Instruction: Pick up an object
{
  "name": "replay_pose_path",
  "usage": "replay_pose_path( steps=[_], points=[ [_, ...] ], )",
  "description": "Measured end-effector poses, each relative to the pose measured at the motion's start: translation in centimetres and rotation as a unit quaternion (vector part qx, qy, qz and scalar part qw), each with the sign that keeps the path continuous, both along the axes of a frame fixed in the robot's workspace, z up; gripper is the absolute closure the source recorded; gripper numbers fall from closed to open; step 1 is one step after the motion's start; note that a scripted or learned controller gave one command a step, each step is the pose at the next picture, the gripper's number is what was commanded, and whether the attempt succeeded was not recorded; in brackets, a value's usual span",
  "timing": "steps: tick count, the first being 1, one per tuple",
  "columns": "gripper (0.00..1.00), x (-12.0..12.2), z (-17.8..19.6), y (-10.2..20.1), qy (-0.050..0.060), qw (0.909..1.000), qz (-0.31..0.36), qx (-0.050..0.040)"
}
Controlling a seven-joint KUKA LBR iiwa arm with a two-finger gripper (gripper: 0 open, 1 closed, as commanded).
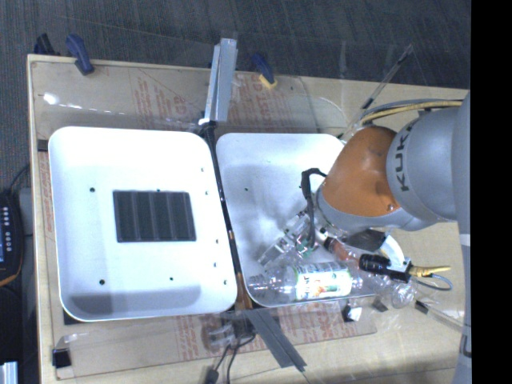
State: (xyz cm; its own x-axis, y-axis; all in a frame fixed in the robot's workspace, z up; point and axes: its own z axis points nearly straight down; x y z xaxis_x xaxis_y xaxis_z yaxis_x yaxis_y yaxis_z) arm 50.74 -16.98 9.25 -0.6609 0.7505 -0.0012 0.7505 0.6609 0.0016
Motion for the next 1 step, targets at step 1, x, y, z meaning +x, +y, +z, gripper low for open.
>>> replay_pose_path(
  steps=[1],
  points=[
    [1.0, 0.13, 1.05, -0.05, -0.001, 1.0, 0.002, -0.0004]
  ],
)
